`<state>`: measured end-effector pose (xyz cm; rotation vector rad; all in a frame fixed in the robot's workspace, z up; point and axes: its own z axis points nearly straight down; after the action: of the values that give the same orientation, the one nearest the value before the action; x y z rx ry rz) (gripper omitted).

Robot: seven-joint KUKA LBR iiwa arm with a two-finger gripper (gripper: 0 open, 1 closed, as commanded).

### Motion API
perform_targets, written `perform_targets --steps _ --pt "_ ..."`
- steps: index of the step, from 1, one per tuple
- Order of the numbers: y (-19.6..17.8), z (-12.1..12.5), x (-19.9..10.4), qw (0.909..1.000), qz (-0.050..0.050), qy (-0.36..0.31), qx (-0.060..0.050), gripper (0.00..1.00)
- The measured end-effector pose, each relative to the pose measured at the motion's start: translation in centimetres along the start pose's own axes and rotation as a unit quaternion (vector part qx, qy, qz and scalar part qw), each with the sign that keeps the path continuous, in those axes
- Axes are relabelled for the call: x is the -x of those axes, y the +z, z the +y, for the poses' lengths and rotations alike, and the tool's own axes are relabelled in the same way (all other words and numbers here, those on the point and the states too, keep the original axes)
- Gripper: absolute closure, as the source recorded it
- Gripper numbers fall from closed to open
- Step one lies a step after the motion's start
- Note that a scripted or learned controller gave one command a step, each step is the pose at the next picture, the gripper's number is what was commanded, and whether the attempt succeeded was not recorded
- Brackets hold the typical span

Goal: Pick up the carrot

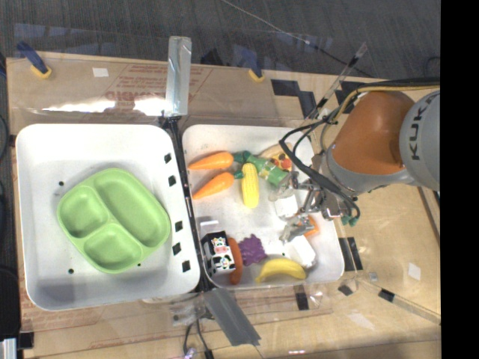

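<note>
Wooden bench (419,275) bears two white bins; "KUKA" is partly readable on the grey arm (419,137). Two orange tapered carrots (212,161) lie in the right bin's (224,137) upper left. The two-finger gripper's (303,219) state cannot be told.

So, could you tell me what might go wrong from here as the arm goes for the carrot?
Two carrots lie almost touching at the right bin's left side, so a grasp could nudge or catch both. The corn lies close beside them and may get bumped. The gripper sits low among clutter at the bin's far side, so crossing over could drag toys along.
</note>
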<state>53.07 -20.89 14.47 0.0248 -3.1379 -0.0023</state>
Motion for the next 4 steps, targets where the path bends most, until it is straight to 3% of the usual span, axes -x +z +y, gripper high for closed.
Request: perform_targets --steps 1,2,3,4 --pt "2.1 0.1 -5.0 0.9991 -0.001 0.042 0.000 0.00" --pt "5.1 -0.2 -2.2 0.9999 -0.005 0.014 -0.002 0.00" --pt "4.0 0.0 -2.0 0.9999 -0.007 0.009 -0.003 1.00" --pt "-8.6 0.1 -5.1 0.9979 -0.007 -0.064 -0.004 1.00"
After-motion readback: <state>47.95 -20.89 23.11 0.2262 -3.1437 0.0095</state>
